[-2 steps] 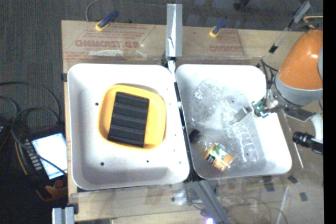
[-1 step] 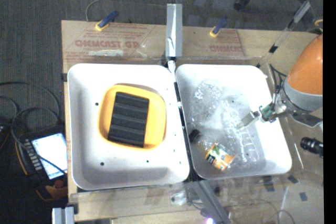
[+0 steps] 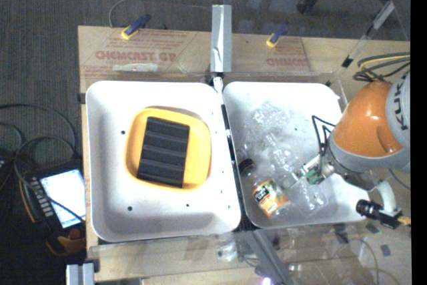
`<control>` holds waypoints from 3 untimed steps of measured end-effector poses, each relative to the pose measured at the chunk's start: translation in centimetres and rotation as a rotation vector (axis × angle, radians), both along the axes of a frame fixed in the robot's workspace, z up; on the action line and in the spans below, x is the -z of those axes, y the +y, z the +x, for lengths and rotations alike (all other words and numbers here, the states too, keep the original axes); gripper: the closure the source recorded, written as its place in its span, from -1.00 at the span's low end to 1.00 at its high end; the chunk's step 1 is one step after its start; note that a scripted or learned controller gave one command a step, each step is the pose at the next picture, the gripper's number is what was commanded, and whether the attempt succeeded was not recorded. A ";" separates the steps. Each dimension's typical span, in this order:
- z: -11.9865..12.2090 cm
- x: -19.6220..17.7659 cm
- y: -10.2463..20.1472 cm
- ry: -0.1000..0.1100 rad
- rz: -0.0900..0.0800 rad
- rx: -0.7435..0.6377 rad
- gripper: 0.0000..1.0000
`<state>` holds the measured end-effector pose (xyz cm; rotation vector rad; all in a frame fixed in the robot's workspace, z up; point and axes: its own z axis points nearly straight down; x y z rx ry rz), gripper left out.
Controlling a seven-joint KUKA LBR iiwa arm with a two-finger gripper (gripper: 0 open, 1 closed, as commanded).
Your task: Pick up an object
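— Where is your tool right now?

— My tool (image 3: 312, 173) hangs low over the right shallow white bin (image 3: 333, 98), near its right wall, with my grey arm and its orange band (image 3: 365, 123) reaching in from the right. Whether it is released or clenched, I cannot tell; it is too small and crowded by plastic to read.

— What lies under it?

— A crumpled clear plastic bottle (image 3: 270, 143) sprawls across the middle of that bin, just left of my tool, with its black cap (image 3: 247, 165) at the bin's left side. Nearer, toward the front edge, sits an orange-labelled small bottle (image 3: 269, 197), tilted.

— And the other bin?

— The left shallow white bin (image 3: 107, 210) holds a yellow rounded tray with a black ribbed block (image 3: 164, 151) lying in it, well apart from me. Both bins sit side by side on the brown bench (image 3: 93, 50)
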<state>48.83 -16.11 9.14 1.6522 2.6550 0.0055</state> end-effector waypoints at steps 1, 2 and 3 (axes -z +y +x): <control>2.2 0.1 -0.5 0.006 0.011 0.227 -1.00; 2.4 -0.6 -0.2 0.015 0.009 0.230 -1.00; 1.4 0.0 0.0 -0.004 0.003 0.282 -1.00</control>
